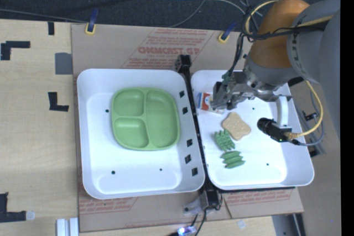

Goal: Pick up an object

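A wooden desk (33, 135) is carrying a sheet of brown cardboard (160, 47), and two shallow white bins are sitting side by side on it. The left bin (94, 174) is holding a pale green divided plate (145, 119), which is lying flat near the bin's middle with its three compartments facing up.

A black divider strip (191, 113) is running between the two bins where their rims are meeting. Just past it, in the right bin (298, 174), a small red and white packet (205, 101) is lying against the bin's upper left wall. Below and to the right of it, a tan slice of toy bread (237, 126) is resting on the bin floor. A green ridged toy vegetable (224, 140) is lying just beside the bread's lower left edge, and a green pea pod (233, 159) is lying just below that, close to the bin's front.

The gripper (225, 98) is hanging over the upper left part of the right bin, between the packet and the bread, its tip just above the bread's top edge. How far apart its fingers are standing cannot be made out here, and nothing can be seen between them. The grey arm (321, 36) with its orange band (276, 36) is reaching in from the right, cables looping around it.
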You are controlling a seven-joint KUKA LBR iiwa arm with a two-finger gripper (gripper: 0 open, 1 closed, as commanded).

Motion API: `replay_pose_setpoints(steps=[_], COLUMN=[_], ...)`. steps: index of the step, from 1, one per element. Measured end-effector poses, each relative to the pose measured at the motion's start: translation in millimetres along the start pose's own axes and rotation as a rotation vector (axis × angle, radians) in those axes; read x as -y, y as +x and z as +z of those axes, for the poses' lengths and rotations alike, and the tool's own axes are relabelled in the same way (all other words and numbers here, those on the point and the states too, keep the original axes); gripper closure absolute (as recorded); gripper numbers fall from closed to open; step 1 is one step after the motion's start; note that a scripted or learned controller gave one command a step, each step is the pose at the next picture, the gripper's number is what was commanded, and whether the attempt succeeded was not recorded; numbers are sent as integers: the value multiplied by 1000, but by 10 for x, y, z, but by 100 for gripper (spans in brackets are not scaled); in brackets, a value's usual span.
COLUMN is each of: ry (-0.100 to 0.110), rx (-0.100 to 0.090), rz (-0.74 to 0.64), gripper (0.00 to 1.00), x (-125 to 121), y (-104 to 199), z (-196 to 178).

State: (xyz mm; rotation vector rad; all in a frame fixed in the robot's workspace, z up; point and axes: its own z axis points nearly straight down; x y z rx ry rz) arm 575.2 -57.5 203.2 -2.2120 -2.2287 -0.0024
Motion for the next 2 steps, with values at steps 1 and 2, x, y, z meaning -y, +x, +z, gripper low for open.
replay_pose_setpoints(steps=[1, 2], ry=[2, 0], rx=[0, 0], rz=[0, 0], gripper=[100, 100], x=[-125, -189], y=[554, 1160], z=[50, -94])
